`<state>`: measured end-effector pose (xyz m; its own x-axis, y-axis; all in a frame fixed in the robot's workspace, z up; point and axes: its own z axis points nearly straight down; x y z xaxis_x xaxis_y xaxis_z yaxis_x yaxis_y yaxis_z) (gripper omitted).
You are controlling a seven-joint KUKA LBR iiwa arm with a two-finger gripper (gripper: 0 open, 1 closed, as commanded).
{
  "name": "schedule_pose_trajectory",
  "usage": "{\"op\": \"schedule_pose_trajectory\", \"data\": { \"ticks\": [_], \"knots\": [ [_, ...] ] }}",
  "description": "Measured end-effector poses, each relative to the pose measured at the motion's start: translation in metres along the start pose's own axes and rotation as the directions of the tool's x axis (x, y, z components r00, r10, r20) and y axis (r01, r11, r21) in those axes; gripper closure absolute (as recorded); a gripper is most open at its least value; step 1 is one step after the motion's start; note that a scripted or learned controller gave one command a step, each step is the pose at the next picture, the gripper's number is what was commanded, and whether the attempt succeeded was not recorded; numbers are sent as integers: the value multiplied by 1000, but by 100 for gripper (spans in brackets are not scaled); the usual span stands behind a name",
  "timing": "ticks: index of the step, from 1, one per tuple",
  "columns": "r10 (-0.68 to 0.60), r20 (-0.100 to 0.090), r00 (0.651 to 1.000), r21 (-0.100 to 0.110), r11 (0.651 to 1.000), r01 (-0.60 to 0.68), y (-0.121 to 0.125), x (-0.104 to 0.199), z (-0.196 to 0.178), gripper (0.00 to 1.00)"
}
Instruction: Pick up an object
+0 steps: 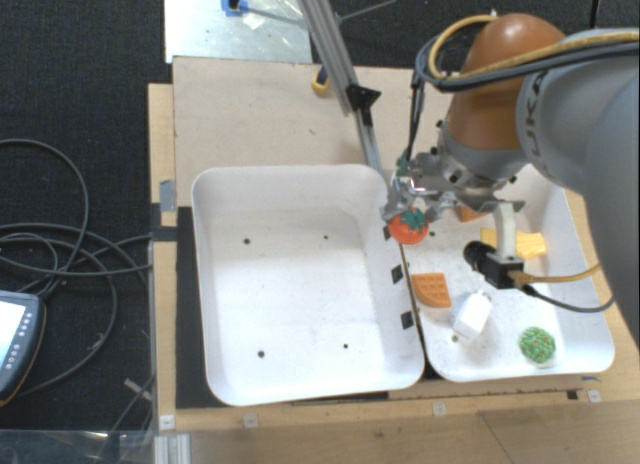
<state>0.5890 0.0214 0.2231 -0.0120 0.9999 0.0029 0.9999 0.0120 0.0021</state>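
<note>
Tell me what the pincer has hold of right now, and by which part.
The pincer appears to grip a small red-orange round object by its top, above the right bin's left edge. The grip looks likely, though the fingertips are hard to make out.

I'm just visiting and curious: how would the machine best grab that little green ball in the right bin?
Probably straight down from above, closing on the green ball across its middle. It looks round, so any pair of opposite sides should do. It sits near the right bin's front corner, apart from the white block, so a slanted approach might hit the bin wall.
</note>
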Motion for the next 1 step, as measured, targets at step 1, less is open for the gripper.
{"op": "schedule_pose_trajectory", "data": {
  "ticks": [1],
  "knots": [
    [1, 0, 1000, -2, 1000, -1, 23, 58, -10, 100]
  ]
}}
